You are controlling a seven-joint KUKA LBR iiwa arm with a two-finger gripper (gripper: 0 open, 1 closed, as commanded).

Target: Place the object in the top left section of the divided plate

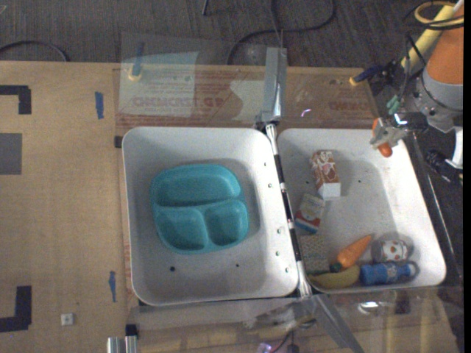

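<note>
A teal divided plate [199, 207] lies in the left white bin [147, 153], with one long section along its far side and two smaller ones nearer the front. My gripper [383, 137] hovers over the far right corner of the right bin [412, 190], apart from the plate and from the objects. A small orange bit shows at its tip; I cannot tell whether that is a held thing. In the right bin lie a red and white carton [324, 173], a smaller carton [310, 213], a carrot [354, 250], a banana [335, 277] and a blue bottle [387, 272].
A grey round toy [391, 250] sits beside the carrot. A metal divider rail [283, 204] runs between the bins. A clear panel [191, 87] lies behind the left bin. Cables [302, 9] trail on the floor at the back.
</note>
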